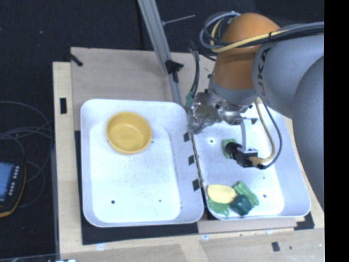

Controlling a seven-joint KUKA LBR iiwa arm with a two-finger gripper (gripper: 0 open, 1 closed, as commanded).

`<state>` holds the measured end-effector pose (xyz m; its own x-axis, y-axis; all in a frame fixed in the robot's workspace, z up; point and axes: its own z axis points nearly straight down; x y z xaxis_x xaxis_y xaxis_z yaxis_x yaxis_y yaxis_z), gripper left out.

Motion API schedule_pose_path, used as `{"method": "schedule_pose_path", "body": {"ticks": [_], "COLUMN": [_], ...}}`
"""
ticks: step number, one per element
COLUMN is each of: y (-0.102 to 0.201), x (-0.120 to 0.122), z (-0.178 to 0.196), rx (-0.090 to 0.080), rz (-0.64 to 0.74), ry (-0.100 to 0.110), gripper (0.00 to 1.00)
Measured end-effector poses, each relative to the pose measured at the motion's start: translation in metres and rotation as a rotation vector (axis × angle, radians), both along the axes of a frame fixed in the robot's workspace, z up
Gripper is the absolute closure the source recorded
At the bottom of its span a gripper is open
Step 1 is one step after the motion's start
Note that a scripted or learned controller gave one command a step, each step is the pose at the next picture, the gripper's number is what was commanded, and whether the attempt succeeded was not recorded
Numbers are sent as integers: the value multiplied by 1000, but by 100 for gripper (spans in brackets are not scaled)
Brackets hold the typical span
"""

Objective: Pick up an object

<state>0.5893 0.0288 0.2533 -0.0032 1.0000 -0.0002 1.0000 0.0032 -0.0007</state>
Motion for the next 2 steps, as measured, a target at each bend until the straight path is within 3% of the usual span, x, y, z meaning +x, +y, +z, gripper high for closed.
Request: {"method": "schedule_pose_path", "body": {"ticks": [1, 2], "y": [48, 45], "x": [15, 15], "z": [6, 6], "rx": [1, 0], "rz": [0, -3], "ry": [-1, -1], "gripper": [100, 0]}}
